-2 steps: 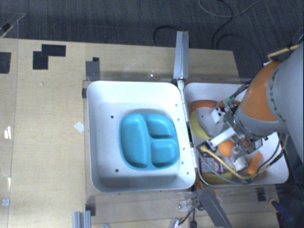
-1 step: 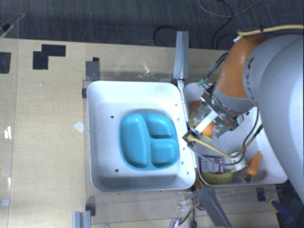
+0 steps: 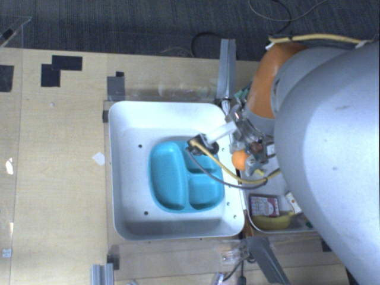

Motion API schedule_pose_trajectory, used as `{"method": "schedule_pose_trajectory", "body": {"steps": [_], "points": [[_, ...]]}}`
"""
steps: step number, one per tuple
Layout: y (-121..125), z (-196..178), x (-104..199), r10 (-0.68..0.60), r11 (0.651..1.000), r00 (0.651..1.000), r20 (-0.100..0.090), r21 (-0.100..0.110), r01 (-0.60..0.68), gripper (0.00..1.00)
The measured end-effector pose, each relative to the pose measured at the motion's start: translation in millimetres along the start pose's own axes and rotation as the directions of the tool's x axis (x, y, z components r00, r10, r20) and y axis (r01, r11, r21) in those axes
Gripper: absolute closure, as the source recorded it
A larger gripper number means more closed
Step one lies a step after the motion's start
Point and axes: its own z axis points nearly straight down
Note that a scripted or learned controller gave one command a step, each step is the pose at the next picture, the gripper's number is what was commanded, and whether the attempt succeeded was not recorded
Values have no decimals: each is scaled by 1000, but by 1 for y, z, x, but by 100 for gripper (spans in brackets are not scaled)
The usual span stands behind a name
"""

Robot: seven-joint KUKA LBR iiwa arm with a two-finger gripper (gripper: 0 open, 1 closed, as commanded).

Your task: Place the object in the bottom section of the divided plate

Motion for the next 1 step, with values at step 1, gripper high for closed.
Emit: {"method": "schedule_pose_trajectory", "body": {"steps": [1], "points": [[0, 0, 0, 0, 1000, 1000, 0, 0, 0, 0]]}}
